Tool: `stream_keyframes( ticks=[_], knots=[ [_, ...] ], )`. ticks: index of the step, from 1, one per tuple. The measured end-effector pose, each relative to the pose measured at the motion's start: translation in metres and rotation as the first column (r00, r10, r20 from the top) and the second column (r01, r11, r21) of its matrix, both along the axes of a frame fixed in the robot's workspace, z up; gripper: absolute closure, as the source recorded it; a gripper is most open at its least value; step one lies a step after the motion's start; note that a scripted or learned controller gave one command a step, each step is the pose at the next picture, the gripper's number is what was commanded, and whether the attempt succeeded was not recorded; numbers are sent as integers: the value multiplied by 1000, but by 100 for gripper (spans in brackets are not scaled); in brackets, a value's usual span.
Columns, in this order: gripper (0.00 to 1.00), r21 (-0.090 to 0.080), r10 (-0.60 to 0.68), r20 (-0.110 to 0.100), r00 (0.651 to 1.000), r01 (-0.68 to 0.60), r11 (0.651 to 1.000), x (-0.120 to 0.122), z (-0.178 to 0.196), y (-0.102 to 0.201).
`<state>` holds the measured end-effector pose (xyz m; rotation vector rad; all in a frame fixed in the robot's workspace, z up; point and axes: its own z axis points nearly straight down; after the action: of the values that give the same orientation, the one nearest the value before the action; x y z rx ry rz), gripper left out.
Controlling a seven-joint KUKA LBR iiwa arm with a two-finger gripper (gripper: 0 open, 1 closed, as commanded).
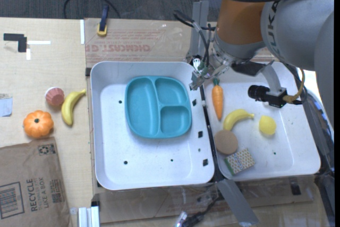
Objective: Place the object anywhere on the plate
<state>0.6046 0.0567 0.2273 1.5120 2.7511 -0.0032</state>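
At the near edge of the bench, on the left, lies a brown paper bag (29, 183) printed with a recycling mark. Two shallow white bins sit side by side beyond it.

Right bin (303, 162), near edge: a small patterned sponge (240, 160) lies at the near left corner, with a round tan disc (226, 142) touching it on the far side. Farther in, a banana (237, 118) lies curved near the bin's left wall, and a lemon (267, 125) sits just beside it toward the middle. A carrot (217, 101) lies lengthwise against the left wall, its green top pointing to the far edge.

Left bin (106, 162): a blue plate (158, 106) with three compartments rests in the middle, slightly toward the far edge. Nothing lies on it; the carrot is in the other bin, apart from the plate, with the two bin walls between them.

On the bare bench left of the bins sit a small pumpkin (37, 124), a second banana (70, 106) and a pink cupcake (54, 97), close together.

The gripper (204, 74) stands at the far left corner of the right bin, over the dividing walls, just above the carrot's green top. Whether its fingers are open or closed cannot be determined; nothing is visibly held between them. The grey arm (297, 18) with its orange band enters from the far right.
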Motion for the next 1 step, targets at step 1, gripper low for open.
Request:
stream_keyframes(
  ticks=[1],
  knots=[
    [0, 0, 0, 0, 1000, 0, 1000, 0, 0, 0]
  ],
)
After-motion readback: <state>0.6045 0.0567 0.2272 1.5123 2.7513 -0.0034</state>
